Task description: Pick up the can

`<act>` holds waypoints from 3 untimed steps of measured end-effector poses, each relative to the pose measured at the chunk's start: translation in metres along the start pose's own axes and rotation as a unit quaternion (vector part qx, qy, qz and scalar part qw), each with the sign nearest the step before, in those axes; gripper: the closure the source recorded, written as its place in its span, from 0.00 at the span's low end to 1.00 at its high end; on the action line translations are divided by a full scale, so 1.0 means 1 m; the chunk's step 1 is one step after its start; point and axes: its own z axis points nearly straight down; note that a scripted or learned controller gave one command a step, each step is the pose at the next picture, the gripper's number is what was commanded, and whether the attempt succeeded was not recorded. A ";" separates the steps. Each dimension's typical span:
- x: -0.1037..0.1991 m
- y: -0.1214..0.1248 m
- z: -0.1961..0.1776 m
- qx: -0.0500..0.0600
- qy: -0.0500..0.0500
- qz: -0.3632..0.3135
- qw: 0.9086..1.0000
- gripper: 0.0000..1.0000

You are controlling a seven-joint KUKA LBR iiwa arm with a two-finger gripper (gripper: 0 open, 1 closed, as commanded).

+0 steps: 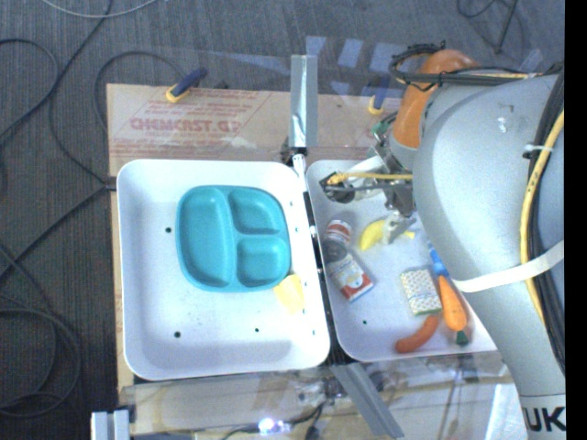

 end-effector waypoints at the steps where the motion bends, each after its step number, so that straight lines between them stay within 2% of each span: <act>1: -0.031 -0.063 -0.091 -0.006 0.008 -0.114 0.993 0.00; 2: -0.031 -0.063 -0.091 -0.006 0.008 -0.114 0.993 0.00; 3: -0.040 -0.030 -0.091 -0.004 0.009 -0.050 0.999 0.00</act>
